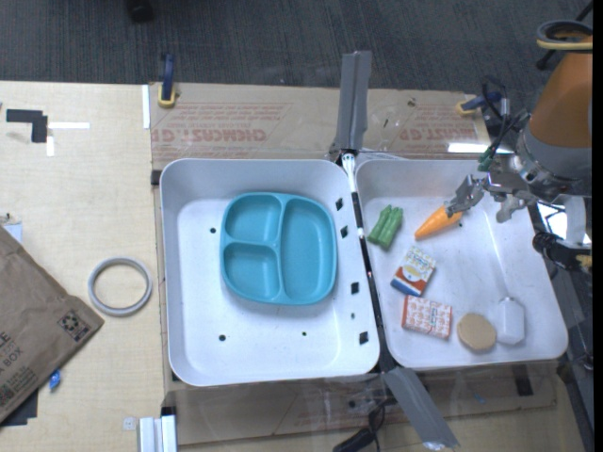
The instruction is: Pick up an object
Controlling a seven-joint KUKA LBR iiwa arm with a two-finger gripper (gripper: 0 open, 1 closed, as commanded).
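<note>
My gripper [485, 201] hangs over the back right of the right bin [528, 252], its two fingers spread apart with nothing between them. An orange carrot-shaped toy [434, 222] lies just left of the left finger [464, 196], its thick end close to or touching the fingertip. Further left, by the bin's wall, lies a green ridged piece [384, 226]. In the bin's front half sit a small printed carton [415, 271], a red patterned packet [427, 316], a tan round disc [477, 332] and a white rounded object [510, 320].
The left bin [188, 328] holds a blue divided plate [280, 248]. A grey tape ring [120, 284] and a brown cardboard box [33, 332] lie on the bench to the left. A grey post [353, 97] stands behind the divider between the bins.
</note>
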